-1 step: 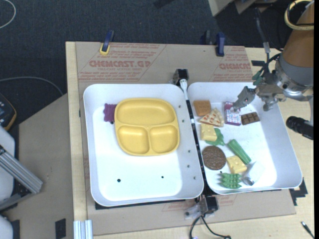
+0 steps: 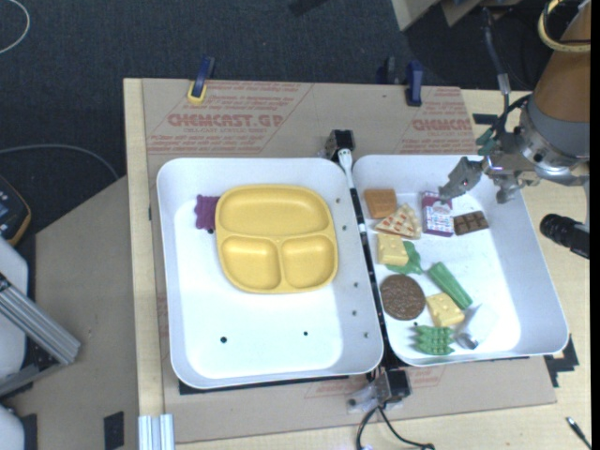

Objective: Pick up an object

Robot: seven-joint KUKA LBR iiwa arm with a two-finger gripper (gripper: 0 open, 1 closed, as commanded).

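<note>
The right bin (image 2: 525,279) holds several toy foods. Among them are a brown toast square (image 2: 380,202), a pizza slice (image 2: 401,223), a purple and white packet (image 2: 437,216), a chocolate bar (image 2: 471,222), a yellow cheese block (image 2: 392,249), a green pickle (image 2: 450,284), a round brown cookie (image 2: 403,297), a yellow cube (image 2: 443,309) and a green bunch (image 2: 433,340). My gripper (image 2: 483,184) hovers over the bin's back right part, just above the packet and the chocolate bar. Its fingers stand open with nothing between them.
The left bin (image 2: 187,298) carries a yellow divided plate (image 2: 277,236) with a purple object (image 2: 204,212) at its left side. A black divider clamp (image 2: 341,143) sits between the bins at the back. Blue clips (image 2: 412,81) hold the cardboard's far edge.
</note>
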